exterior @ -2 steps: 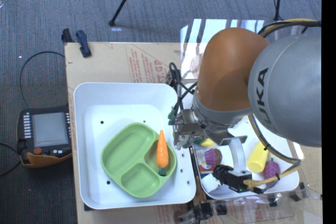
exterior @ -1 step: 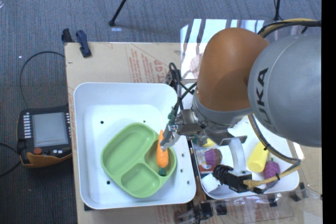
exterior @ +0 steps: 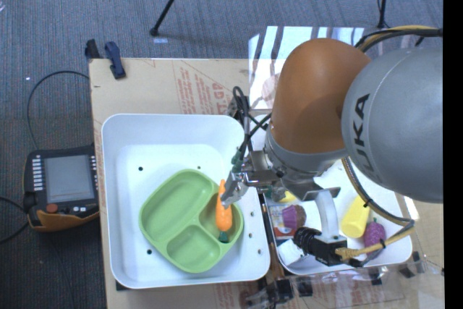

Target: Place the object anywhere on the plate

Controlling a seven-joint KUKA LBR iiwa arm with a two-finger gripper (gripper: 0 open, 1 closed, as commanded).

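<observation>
Two-finger gripper (exterior: 231, 193) is seen over the right edge of the green compartmented plastic plate (exterior: 184, 217) in the left white bin (exterior: 123, 155). Small orange toy carrot (exterior: 223, 213) is seen just below the gripper, upper end at the tips; whether it is clamped or merely touched cannot be told. Carrot lies along the plate's right rim. Risk: if released here, a roll off the rim into the bin is likely.

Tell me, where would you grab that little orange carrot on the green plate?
Probably around the carrot's orange body near its middle, coming straight down from above. It lies lengthwise on the green plate's right rim, so fingers would close across its narrow width. The gripper sits at its upper end.
</observation>
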